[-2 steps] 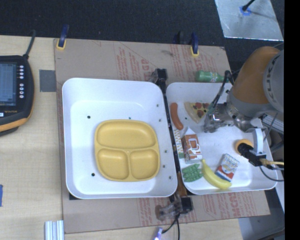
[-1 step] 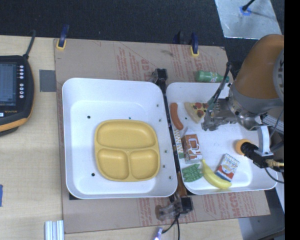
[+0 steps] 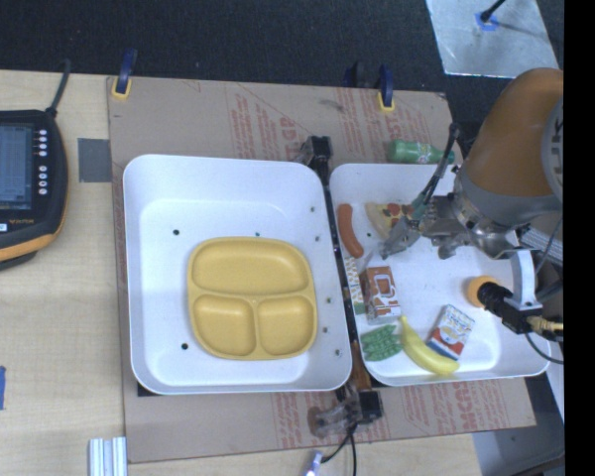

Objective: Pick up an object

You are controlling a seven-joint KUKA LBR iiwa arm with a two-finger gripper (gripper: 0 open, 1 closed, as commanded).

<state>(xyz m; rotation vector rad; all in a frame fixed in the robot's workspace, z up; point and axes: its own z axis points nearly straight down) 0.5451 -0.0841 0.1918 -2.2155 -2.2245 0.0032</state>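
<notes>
The gripper (image 3: 409,228) hangs in the frame's right-centre, over the right bin (image 3: 516,365); whether its jaws are apart or together I cannot tell. Just left lies the sausage (image 3: 349,230), long axis running up-down; below it, the carton (image 3: 381,292).

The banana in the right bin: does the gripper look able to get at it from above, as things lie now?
Probably yes. The banana lies uncovered near the right bin's front edge, though a small carton and a green packet crowd its sides. The gripper hangs farther back, over the pizza slice.
</notes>
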